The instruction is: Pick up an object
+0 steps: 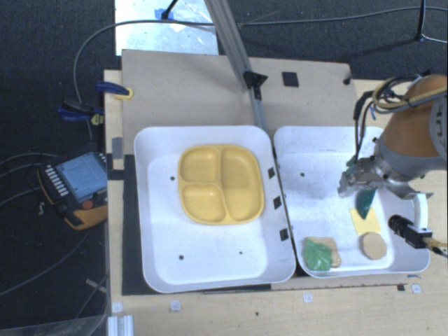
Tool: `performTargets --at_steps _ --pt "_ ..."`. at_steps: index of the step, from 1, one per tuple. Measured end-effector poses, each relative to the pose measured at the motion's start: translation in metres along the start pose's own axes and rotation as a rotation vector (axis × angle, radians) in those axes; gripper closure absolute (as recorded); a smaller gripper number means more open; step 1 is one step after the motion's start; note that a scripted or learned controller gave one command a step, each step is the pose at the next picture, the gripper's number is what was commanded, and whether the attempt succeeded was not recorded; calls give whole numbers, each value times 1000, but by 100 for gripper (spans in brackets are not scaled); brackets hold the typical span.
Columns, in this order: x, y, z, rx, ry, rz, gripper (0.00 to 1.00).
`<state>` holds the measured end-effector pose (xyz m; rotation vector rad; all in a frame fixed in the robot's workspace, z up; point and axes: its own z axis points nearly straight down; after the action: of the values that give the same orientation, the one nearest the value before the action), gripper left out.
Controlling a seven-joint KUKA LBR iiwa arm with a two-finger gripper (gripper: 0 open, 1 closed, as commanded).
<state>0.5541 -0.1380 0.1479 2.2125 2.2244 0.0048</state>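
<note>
Here, two bins (210,271), one yellow plate (221,184), three objects (320,253)

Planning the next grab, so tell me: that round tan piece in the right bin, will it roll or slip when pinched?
The round tan piece lies flat like a thick disc, so it probably won't roll. It sits near the bin wall, so a push could jam it there. It looks small, likely light.

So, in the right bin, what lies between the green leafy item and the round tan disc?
Bare white bin floor between leafy item and disc, per the camera view.

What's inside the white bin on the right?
The right bin holds a green thing on a tan piece, a round tan disc, and a yellow piece partly covered by a teal thing.
</note>
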Motion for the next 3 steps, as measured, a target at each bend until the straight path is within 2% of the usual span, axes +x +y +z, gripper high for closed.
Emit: performTargets --at_steps 1,2,3 --pt "-4 2 -44 -1 -1 1 100" --pt "-7 8 -108 -4 -2 -1 100" --pt "53 13 -97 3 2 -5 100"
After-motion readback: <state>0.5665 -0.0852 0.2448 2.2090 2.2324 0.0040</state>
